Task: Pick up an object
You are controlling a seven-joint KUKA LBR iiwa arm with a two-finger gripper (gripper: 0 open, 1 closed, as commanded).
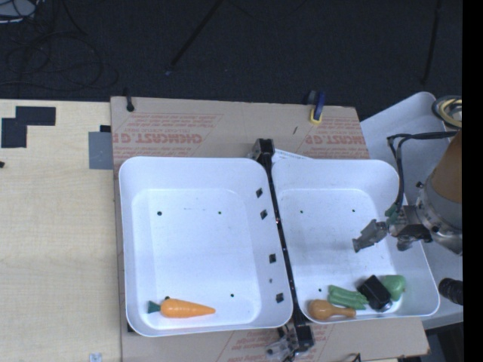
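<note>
My gripper (387,237) hangs over the right side of the right bin (339,173), open, with nothing between its fingers (367,237). Below it, in that bin's front right corner, lie a black block (375,292), a light green piece (394,283), a dark green pod (346,297) and a tan gourd-shaped toy (330,310). These are bunched together and touching. An orange carrot (186,308) lies alone at the front left of the left bin (123,202).
A black divider clip strip (273,232) runs between the two bins. The bins sit on a cardboard sheet (196,127) with a blue-and-yellow clamp (318,106) at its back edge. The arm's body (453,194) fills the right edge.
</note>
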